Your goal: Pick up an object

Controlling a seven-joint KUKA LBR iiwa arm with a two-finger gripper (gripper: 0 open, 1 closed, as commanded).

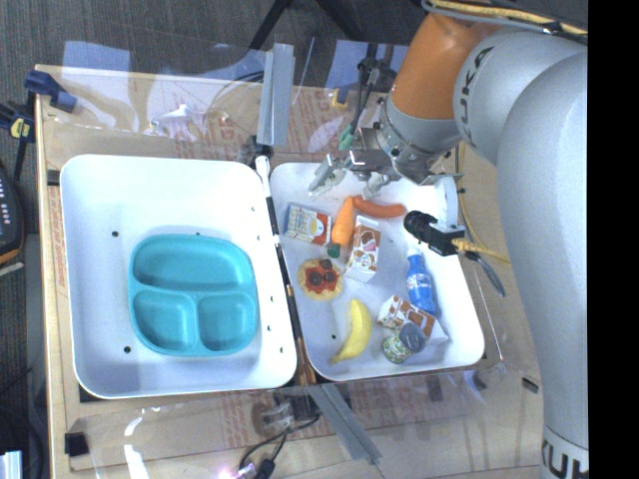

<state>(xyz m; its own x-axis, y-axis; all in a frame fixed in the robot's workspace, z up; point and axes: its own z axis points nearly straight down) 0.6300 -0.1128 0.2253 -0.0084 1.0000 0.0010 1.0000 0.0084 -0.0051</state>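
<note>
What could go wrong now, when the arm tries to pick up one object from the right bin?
The pincer hangs over the bin's far edge, above the carrot and sausage, which touch, with a carton close beside. It might catch two things, or push one aside. The crowding leaves little room for the fingers. The bin wall is also near, so a descent here could strike it.

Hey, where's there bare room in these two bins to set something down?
Left bin: bare white floor all around the blue divided tray, widest along the far wall. Right bin: crowded with the banana, cartons, bottle and carrot; only a narrow strip by the near-left corner, beside the banana, is bare. The claw hangs over its far edge.
</note>
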